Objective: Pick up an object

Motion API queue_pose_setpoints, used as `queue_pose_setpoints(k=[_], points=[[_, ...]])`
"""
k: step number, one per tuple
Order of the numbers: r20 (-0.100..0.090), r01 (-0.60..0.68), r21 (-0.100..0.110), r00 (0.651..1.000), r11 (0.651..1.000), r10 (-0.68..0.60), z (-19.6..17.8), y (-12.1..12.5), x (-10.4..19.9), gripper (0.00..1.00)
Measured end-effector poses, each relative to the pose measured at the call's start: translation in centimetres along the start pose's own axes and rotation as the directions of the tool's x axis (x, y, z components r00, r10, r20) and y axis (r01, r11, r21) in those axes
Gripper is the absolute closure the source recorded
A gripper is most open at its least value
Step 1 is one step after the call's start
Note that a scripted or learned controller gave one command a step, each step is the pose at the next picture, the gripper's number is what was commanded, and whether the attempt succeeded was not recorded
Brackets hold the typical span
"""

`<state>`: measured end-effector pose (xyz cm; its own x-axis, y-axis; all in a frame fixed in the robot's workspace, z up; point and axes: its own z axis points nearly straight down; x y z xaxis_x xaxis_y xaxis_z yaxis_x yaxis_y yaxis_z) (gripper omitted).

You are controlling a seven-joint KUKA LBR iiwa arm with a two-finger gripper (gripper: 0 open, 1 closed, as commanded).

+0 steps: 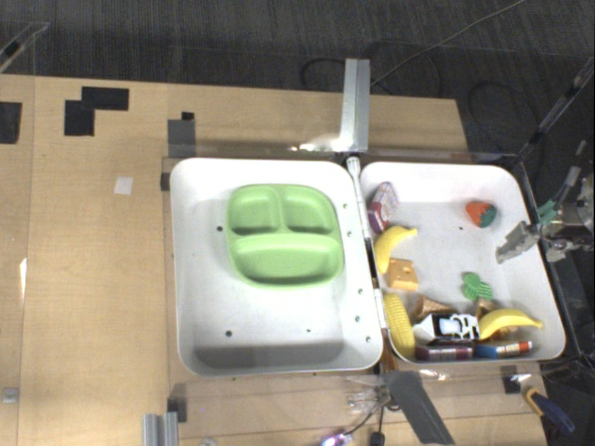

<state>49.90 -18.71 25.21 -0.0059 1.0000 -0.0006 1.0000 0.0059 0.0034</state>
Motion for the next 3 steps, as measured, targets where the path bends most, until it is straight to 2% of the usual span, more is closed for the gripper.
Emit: queue_pose_setpoints(k=[1,2,3], points=[[-0.001,0.02,0.003,1.0,1.0,-0.02,11.2,2.3,4.6,0.0],[0.012,0.222,-0.029,0.975,0.975,-0.221,15.5,6.1,8.5,0.0],[0.002,0.093,-0.011,0.996,0.996,-0.093,16.2,10.4,8.8,0.0]])
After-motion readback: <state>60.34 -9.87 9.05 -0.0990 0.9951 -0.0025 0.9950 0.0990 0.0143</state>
